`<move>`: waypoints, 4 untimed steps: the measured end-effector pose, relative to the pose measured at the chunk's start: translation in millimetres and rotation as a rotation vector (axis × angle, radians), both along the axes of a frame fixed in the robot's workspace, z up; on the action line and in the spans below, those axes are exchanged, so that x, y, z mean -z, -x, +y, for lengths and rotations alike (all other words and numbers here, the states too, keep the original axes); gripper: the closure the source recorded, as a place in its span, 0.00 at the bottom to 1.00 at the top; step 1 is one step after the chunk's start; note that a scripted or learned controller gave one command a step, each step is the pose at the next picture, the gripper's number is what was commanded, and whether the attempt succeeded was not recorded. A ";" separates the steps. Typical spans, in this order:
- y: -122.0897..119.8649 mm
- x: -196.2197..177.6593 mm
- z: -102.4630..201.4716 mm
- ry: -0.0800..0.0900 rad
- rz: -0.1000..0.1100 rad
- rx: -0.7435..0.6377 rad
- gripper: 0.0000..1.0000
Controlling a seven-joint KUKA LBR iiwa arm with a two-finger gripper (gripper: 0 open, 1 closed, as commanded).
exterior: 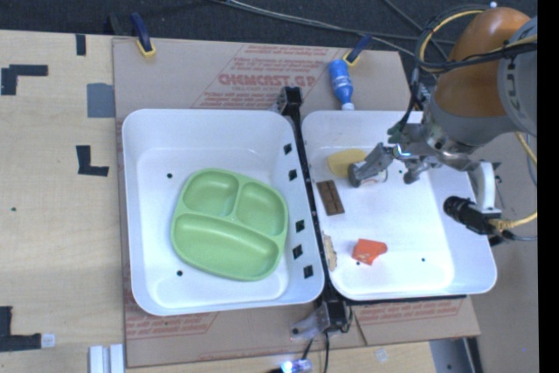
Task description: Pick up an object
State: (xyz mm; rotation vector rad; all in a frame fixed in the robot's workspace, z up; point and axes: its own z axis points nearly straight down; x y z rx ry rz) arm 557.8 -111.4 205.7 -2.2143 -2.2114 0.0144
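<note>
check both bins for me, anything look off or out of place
Nothing spilled or broken. The green divided plastic plate lies flat in the left white bin. In the right white bin, a yellow piece, a brown bar and an orange block lie apart. The end effector hovers beside the yellow piece.

Yellow object (346, 162) partly hidden behind the gripper (384, 168) — shape unclear.

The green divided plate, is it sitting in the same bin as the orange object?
No, the green divided plate lies in the left bin, while the orange object lies in the right bin.
</note>
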 end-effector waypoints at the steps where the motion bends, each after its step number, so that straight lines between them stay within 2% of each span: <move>1: -2.9 -7.4 0.2 0.002 -0.013 -0.003 0.00; 3: 10.3 85.1 4.4 0.002 -0.009 -0.003 0.00; 4: 10.4 122.5 4.9 0.003 -0.014 -0.003 0.00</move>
